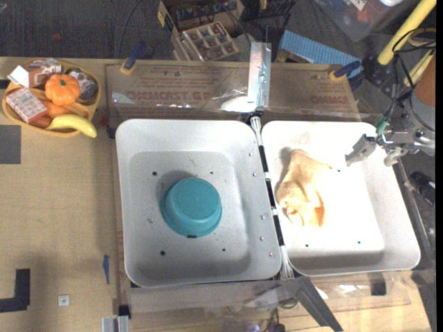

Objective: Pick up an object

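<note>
A teal bowl (pixel 192 206) lies upside down in the middle of the left bin (pixel 138 144). A limp tan and orange soft object (pixel 302 187) rests in the left half of the right bin (pixel 367 234), close to the divider. My gripper (pixel 361 149) hangs over the right bin's upper right corner, apart from the soft object and up and to the right of it. Nothing shows in its grasp.
A yellow dish of toy fruit (pixel 50 97) with a banana and a small pumpkin sits on the bench at the far left. Clear plastic panels (pixel 187 92) stand behind the bins. Boxes and cables clutter the floor beyond.
</note>
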{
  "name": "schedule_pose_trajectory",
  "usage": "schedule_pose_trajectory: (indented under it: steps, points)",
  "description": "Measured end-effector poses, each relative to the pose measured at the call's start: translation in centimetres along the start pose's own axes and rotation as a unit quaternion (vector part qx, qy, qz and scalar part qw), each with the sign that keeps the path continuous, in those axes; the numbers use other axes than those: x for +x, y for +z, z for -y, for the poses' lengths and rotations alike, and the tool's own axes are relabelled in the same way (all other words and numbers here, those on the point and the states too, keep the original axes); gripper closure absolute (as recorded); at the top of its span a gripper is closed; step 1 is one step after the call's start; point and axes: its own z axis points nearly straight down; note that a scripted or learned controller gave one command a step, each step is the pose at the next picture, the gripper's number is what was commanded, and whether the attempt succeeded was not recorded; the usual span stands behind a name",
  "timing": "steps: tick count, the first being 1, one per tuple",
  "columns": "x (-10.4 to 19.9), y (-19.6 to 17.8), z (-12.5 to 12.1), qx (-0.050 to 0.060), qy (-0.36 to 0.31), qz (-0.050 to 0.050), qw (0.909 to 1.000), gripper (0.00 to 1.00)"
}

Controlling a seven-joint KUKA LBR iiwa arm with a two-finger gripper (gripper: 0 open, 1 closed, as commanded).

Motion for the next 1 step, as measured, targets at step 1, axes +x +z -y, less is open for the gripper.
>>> schedule_pose_trajectory:
  steps: [1]
  points:
    - [-0.99,3.77,3.01,0.0,-0.01,0.0,0.9999,0.0]
